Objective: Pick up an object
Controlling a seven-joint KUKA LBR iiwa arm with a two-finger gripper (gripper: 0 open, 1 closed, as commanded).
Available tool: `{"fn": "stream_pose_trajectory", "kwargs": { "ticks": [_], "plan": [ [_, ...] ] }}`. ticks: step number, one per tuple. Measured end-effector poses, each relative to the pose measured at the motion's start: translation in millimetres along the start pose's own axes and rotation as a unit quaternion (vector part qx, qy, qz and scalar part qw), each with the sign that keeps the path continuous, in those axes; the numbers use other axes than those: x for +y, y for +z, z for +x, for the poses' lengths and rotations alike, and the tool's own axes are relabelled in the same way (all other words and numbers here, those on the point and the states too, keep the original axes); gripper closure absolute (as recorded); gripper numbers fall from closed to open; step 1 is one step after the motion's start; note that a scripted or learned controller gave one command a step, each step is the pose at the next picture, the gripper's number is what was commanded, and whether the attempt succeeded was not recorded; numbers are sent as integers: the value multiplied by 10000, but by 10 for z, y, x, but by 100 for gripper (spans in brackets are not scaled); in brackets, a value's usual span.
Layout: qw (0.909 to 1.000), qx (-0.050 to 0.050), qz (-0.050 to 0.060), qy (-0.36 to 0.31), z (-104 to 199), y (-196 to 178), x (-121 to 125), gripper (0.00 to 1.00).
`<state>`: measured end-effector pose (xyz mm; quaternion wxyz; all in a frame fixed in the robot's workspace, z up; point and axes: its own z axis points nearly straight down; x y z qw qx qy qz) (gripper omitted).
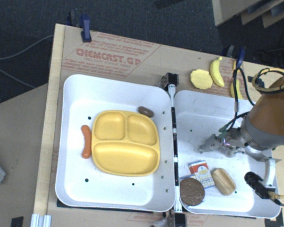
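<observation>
My gripper point(213, 144) hangs low over the middle of the right bin point(197, 106), pointing left, with nothing visibly in it. Just below it in the same bin lie a small red and white box point(200, 172), a tan bread roll point(223, 181) and a round brown patty point(192, 192). The box is the closest, a short way below the gripper. In the left bin point(72, 142) sit a yellow divided plate point(125, 142), an orange sausage point(86, 141) to its left and a small brown piece point(145, 111) above it.
A banana point(217, 71) and a yellow lump point(201, 79) lie on the bench behind the right bin. The ridge between the bins point(172, 142) runs just left of the gripper. Cables hang near the arm at the upper right.
</observation>
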<state>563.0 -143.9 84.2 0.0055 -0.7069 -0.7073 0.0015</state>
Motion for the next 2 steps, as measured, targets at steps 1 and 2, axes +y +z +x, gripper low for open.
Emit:
{"fn": "stream_pose_trajectory", "kwargs": {
  "ticks": [1,2],
  "plan": [
    [10000,-22,-15,43,-373,5,-889,0],
    [10000,-31,-64,13,-342,-99,-835,100]
  ]
}}
